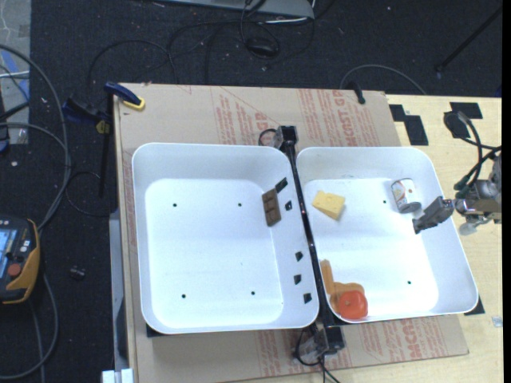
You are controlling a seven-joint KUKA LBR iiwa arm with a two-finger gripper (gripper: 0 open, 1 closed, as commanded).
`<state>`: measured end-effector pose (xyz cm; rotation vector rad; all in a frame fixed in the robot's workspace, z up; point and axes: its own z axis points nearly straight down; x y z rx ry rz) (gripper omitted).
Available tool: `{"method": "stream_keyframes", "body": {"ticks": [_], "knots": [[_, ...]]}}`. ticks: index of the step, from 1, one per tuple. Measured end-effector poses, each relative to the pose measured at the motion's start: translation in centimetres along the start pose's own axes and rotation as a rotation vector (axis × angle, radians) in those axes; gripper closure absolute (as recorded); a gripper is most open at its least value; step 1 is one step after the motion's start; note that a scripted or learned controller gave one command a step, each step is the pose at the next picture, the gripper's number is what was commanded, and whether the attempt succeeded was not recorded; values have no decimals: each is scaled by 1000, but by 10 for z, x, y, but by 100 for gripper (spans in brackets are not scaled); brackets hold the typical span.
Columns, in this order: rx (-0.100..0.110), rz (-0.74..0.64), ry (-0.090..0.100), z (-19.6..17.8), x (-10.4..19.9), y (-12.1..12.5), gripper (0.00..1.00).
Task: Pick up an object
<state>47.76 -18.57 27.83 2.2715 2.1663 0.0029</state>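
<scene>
In the right bin point(447, 294) a yellow wedge-shaped block point(329, 204) lies near the left wall. A small white cylinder with a red label point(404, 195) rests at the back right. A red round object point(350, 302) sits on an orange piece point(329, 276) in the front left corner. A brown bar point(272, 207) leans against the right wall of the left bin point(160, 238). My gripper point(433, 214) reaches in over the right bin's right rim, just right of and below the cylinder, with nothing seen in it.
A black divider point(302, 230) runs between the two bins. Cardboard point(239, 110) covers the bench under them. A blue and yellow clamp point(124, 96) sits at the cardboard's back left corner. Cables run over the dark floor behind.
</scene>
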Motion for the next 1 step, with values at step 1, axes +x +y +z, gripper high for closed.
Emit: {"method": "stream_keyframes", "body": {"ticks": [1], "knots": [[3,0,1,-8,0,0,100]]}}
